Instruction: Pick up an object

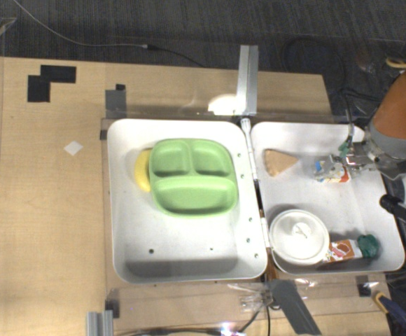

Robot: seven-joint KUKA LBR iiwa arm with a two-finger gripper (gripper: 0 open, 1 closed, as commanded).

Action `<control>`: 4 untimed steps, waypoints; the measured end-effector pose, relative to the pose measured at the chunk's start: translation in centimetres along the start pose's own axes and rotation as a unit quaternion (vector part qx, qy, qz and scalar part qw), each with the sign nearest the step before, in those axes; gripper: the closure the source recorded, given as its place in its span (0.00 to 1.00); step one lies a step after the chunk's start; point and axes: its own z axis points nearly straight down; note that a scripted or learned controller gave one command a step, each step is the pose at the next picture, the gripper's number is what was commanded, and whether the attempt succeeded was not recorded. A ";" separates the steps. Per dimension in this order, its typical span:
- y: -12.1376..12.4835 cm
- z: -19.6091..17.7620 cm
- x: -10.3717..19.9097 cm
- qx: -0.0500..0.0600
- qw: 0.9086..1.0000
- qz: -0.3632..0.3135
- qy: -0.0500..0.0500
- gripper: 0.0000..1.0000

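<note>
Two shallow white bins sit side by side on a wooden tabletop [42,208]. In the right bin [371,208], nearest the camera, a round white lidded bowl [299,235] sits beside a small bottle with a green cap [350,248] at the near right. Farther back lie a tan wedge-shaped piece [280,162] and a small multicoloured object [331,171]. The gripper [348,156] hovers just beside that object at the far right; I cannot tell its state. The left bin [182,257] holds a green divided plate [192,176] overlapping a yellow object [142,171].
</note>
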 end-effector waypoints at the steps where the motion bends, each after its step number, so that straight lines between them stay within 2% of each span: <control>1: 2.4 -8.0 7.1 0.003 1.000 -0.005 0.001 1.00; 2: -1.7 -11.2 12.4 0.003 1.000 0.003 0.002 1.00; 3: -2.7 -12.1 6.4 0.004 0.999 0.034 0.001 1.00; 4: -0.7 -13.3 6.6 0.004 0.999 0.042 0.001 1.00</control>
